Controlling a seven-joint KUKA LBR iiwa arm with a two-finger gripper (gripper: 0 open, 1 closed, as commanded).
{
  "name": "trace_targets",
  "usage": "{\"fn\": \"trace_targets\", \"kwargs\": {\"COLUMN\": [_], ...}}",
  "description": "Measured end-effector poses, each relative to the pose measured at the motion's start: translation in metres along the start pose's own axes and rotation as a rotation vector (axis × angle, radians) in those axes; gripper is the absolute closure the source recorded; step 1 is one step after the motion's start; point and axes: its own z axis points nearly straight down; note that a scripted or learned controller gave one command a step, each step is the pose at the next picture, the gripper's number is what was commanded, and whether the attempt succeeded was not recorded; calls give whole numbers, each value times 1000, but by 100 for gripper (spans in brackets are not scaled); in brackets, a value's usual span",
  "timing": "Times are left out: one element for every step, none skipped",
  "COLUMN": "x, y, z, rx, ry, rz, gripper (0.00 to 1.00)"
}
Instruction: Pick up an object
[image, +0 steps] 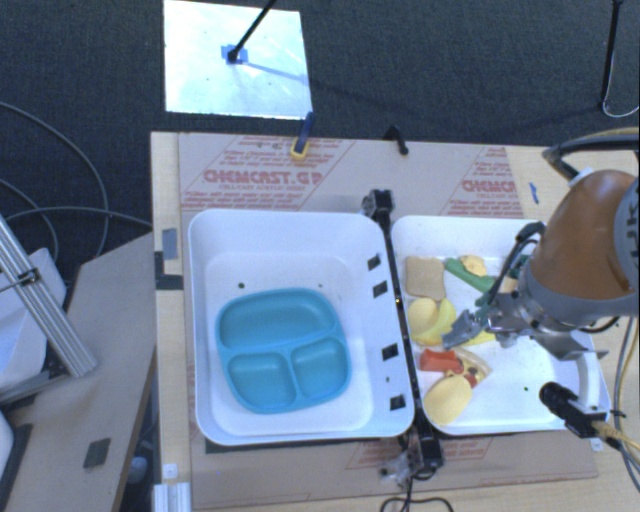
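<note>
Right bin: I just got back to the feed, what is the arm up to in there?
The arm reaches in from the right and its tool is low over the pile of toy food in the right bin. The tip sits by the yellow pieces, with an orange piece and a yellow lump just below, and a tan slice and a green piece above. Nothing is clearly lifted. The left bin holds a blue divided tray, untouched.

1. The bench is a pale board printed with red lettering.
2. Two white bins lie on it side by side, touching: left bin, right bin.
3. A yellow-tipped clip sits at its far edge.
</note>
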Motion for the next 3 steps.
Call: {"fn": "trace_targets", "kwargs": {"x": [-8, 10, -88], "y": [24, 41, 15], "z": [101, -7, 103], "rx": [-8, -13, -3], "ry": [-1, -1, -4], "rz": [1, -7, 9], "gripper": [0, 0, 0]}}
